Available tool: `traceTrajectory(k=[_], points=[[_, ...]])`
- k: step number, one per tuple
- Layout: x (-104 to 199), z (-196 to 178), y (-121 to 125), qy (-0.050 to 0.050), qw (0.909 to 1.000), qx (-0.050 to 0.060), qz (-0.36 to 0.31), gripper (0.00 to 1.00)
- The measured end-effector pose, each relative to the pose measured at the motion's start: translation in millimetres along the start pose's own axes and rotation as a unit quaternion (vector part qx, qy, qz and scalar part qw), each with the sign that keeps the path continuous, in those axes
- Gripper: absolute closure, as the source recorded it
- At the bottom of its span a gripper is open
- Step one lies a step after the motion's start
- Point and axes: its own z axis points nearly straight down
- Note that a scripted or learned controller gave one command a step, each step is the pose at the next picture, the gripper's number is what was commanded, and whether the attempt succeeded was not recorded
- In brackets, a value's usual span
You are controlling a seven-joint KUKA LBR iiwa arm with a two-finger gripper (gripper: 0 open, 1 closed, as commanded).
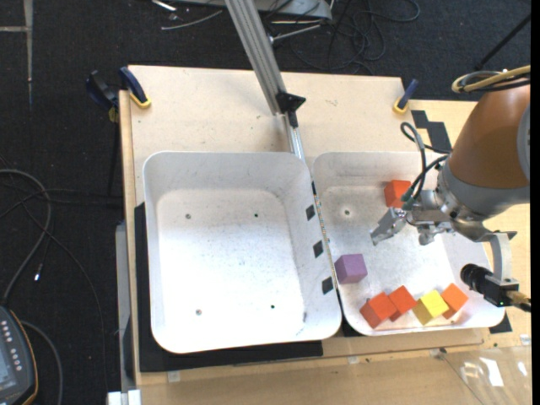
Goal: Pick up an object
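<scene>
My gripper [407,230] hangs over the middle of the right bin [363,171], its two grey fingers spread apart and open with nothing between them. An orange cube [396,193] sits just above and left of the wrist, near the bin's back. A purple cube [350,268] lies at the bin's left side, below and left of the fingertips. Along the front edge lies a row of blocks: a red-orange block [380,308], an orange block [403,299], a yellow block [432,305] and another orange block [455,298].
The left bin [224,251] stands beside the right one, sharing a raised middle wall with black tabs. A slanted metal rail [257,45] crosses the bench's back. Blue-yellow clamps sit at the bench's back corners. A black fitting [485,283] sticks out by the arm.
</scene>
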Motion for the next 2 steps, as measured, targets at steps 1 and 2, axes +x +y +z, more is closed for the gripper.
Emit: traceTrajectory(k=[1,2], points=[[-47.1,96.4,41.4,-0.001,1.0000,0.002,0.001,0.00],[-68.2,119.5,87.6,-0.001,1.0000,-0.002,-0.001,0.00]])
